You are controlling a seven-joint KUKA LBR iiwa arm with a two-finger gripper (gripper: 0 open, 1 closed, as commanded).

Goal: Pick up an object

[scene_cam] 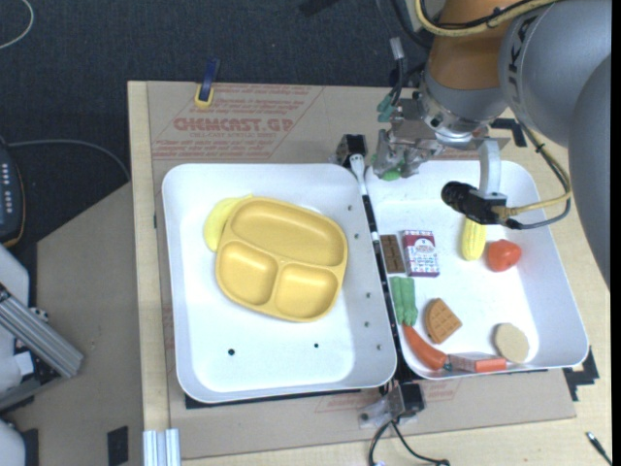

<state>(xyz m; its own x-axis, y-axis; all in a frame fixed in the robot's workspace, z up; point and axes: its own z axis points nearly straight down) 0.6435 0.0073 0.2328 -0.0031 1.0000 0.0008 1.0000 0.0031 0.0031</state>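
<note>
Two shallow white bins side by side on a cardboard-covered tabletop, split by a central divider taken here as the landmark.

Left of the divider: left bin holding a yellow compartment tray, upside toward the camera, three hollows showing, with a yellow rounded piece peeking out at its far left edge.

Right of the divider: right bin with scattered toy food. Touching or just beside the divider, a brown bar, then a small red-and-white box beside it. Lower along the divider, a green vegetable, a waffle-like biscuit just right of that, and an orange carrot at the near end. Farther right of the divider: yellow corn cob, red tomato, pale round bun, a red-handled tool.

At the far end of the divider, just to its right: jaws low over the bin corner, something green seen at the tips; opening width and any hold impossible to tell. Grey arm with orange band entering from the right.
</note>
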